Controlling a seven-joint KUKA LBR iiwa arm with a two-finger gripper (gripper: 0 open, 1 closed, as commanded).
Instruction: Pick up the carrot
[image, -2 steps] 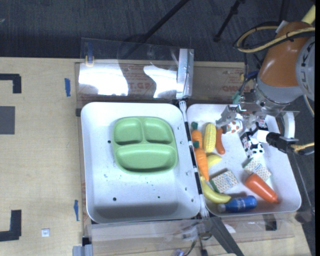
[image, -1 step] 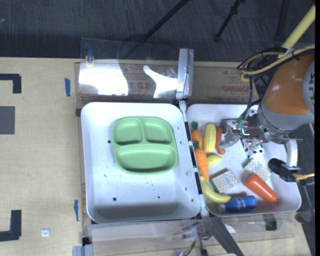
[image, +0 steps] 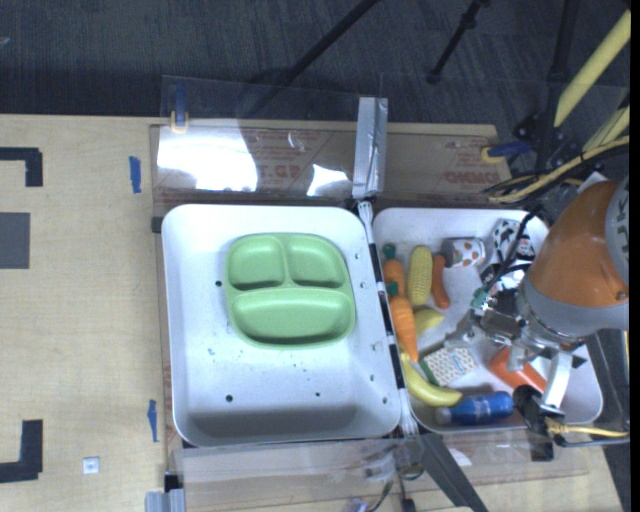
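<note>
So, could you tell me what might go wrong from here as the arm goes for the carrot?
1. The carrot lies against the right bin's left wall, packed between the corn cob and the banana; the fingers may well catch a neighbour instead.
2. The gripper sits to the carrot's right, above other clutter, so closing here would probably miss.
3. The wall leaves little room for a finger on that side.

Pale wooden bench (image: 70, 330) with black tape marks (image: 25, 165); dark floor (image: 200, 40) behind.

place: robot lab, likely | evidence: taped bench (image: 70, 300), tripod legs (image: 460, 40) (cables (image: 560, 165) too)
</note>
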